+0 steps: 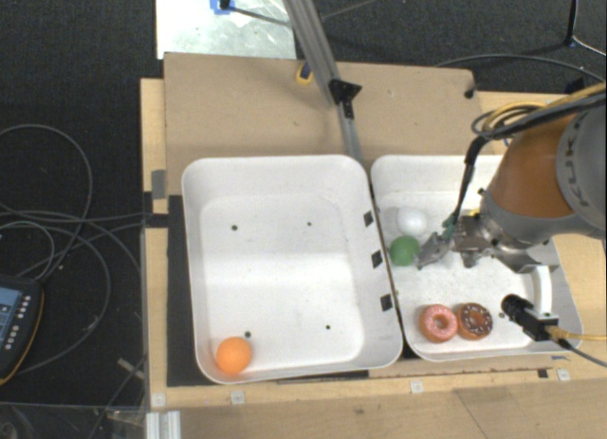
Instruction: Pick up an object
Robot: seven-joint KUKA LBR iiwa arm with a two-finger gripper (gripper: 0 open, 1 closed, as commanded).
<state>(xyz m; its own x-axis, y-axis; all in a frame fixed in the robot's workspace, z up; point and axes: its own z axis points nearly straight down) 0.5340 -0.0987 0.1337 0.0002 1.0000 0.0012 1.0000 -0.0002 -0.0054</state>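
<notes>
Camera view looks down on two shallow white bins set side by side on a brown bench. The arm (536, 181), grey with an orange band, reaches in from the right over the right bin (398, 173), and its gripper (438, 247) hangs low just beside a green ball (404, 251), which lies near the bin's left wall. Whether the fingers are spread or closed cannot be told from this angle, and nothing is seen between them. A white ball (412, 221) sits just behind the green one, close to touching it. Toward the front of the same bin a pink doughnut (438, 322) and a brown doughnut (474, 320) lie side by side. In the left bin (285, 170) an orange ball (233, 356) rests in the front left corner.
</notes>
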